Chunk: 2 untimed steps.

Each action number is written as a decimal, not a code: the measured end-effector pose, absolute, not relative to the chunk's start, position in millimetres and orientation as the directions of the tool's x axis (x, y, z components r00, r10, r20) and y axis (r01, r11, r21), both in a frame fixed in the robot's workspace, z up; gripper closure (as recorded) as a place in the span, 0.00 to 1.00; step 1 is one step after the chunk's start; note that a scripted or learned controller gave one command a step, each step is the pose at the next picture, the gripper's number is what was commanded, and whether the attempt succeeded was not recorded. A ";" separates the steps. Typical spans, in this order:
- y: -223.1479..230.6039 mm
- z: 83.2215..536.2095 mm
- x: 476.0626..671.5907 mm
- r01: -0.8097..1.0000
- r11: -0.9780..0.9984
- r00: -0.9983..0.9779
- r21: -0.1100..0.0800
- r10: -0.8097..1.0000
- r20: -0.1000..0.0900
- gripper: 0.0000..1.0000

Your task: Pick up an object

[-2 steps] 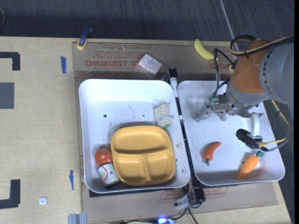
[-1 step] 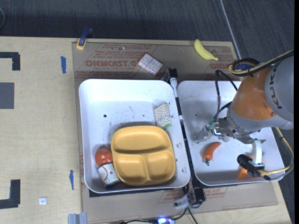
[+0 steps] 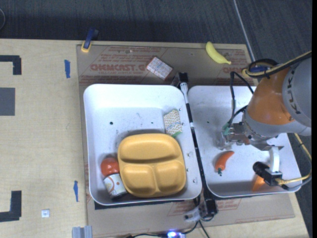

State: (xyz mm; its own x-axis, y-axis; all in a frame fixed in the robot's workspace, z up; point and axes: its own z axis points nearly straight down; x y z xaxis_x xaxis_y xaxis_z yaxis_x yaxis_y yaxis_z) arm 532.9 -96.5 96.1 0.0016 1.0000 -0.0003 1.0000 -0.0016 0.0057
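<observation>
Jaws: whether open or closed cannot be told, as the gripper (image 3: pixel 229 135) hangs in the right bin (image 3: pixel 208 99) just above the toy chili pepper (image 3: pixel 223 161). It looks light, smooth and stiff; its thick middle seems the best hold.

1. The gripper (image 3: pixel 229 138) sits under the arm's orange band (image 3: pixel 267 105); its fingers are too small and crowded by cables to make out.
2. The arm (image 3: pixel 297 98) is cut off by the right edge.
3. An orange thing (image 3: pixel 257 183) in the right bin (image 3: pixel 208 100) is half hidden behind a black fitting (image 3: pixel 265 173); what it is cannot be told.
4. The yellow tray (image 3: pixel 151 163) covers part of the red ball (image 3: pixel 109 166) and the can (image 3: pixel 114 185) in the left bin (image 3: pixel 94 108).
5. The print on the small packet (image 3: pixel 172 121) is too fine to read.
6. Gear at the bottom edge (image 3: pixel 198 217) is cut off.
</observation>
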 end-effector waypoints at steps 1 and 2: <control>-96.5 96.0 532.9 1.000 -0.002 0.002 0.006 1.000 0.000 0.00; -104.3 86.3 488.9 1.000 0.000 0.000 0.006 1.000 -0.001 0.00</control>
State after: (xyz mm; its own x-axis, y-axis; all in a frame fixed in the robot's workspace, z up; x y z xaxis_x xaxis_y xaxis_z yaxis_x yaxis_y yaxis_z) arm 488.9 -104.3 86.3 0.0001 1.0000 -0.0013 1.0000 -0.0001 0.0058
